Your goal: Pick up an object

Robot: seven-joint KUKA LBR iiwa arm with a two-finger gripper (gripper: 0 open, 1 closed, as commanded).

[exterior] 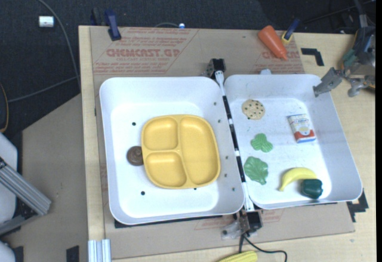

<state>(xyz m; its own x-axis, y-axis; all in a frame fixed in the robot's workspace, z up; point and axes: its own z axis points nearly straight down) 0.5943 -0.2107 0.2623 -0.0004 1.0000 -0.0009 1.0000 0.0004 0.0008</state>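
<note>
One fixed camera looks down from above at a slant on the worktop [179,46], far enough back to take in both white bins [113,135] side by side, the cardboard sheet under them and dark floor beyond. The hand [346,79] enters at the right edge.

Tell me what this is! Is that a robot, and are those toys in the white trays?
Yes! A camera above the bench looks down on two white bins. The metal thing at the right edge is the robot arm's gripper, hanging over the right bin's far corner. It is holding nothing. In that bin lie toy foods: a cookie, a small carton, two green leafy pieces, a banana and a dark green pepper. The left bin has a yellow divided plate with a brown round thing peeking out beside it. The robot's job is to pick something up.
</note>
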